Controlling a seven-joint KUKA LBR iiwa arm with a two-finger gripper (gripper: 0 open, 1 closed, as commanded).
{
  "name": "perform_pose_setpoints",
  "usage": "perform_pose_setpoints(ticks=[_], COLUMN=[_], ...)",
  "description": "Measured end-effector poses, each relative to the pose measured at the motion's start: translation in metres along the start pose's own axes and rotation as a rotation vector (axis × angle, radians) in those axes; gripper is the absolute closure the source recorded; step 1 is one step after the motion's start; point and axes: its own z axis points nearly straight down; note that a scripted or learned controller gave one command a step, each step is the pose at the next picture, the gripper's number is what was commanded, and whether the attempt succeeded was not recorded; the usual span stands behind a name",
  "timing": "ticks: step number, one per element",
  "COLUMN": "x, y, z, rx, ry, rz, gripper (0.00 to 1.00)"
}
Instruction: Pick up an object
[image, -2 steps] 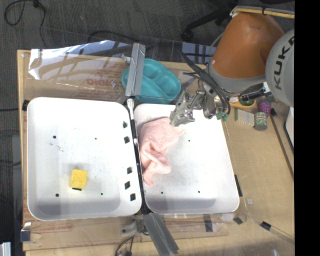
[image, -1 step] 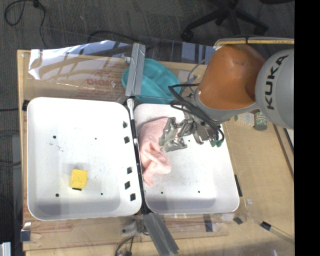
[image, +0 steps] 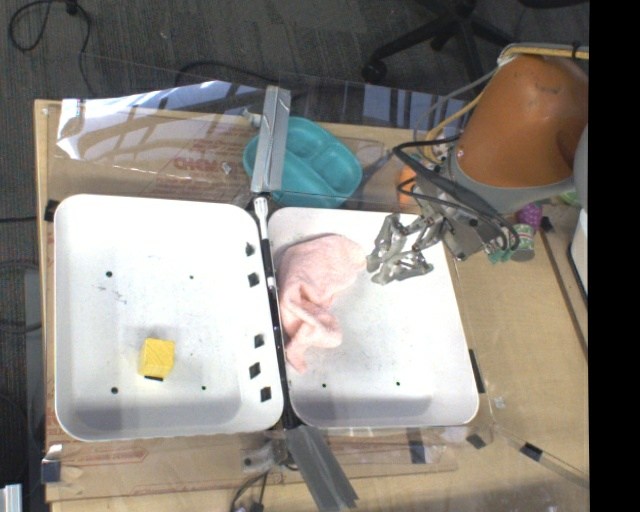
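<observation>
A crumpled pink cloth (image: 311, 291) lies in the right bin (image: 410, 385), against its left wall. My gripper (image: 398, 258) hangs over the upper middle of that bin, just right of the cloth's top edge, with nothing visible between its fingers. A small yellow block (image: 157, 357) sits in the left bin (image: 120, 250), toward its front.
A teal dish (image: 305, 165) stands behind the bins on the bench. The orange band of the arm (image: 525, 120) looms at the upper right, with cables running to the wrist. A metal divider bar (image: 268, 140) rises between the bins at the back.
</observation>
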Motion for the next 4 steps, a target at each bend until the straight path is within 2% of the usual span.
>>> perform_pose_setpoints(ticks=[1, 2, 3, 4], x=[0.004, -0.045, -0.096, -0.1], y=[0.001, -0.024, -0.022, -0.009], z=[-0.005, 0.0, -0.023, 0.028], rx=[-0.002, -0.003, -0.001, -0.008], ry=[0.0, 0.001, -0.002, 0.002], rz=[-0.53, -0.442, -0.778, -1.046], gripper=[1.0, 1.0, 1.0, 1.0])
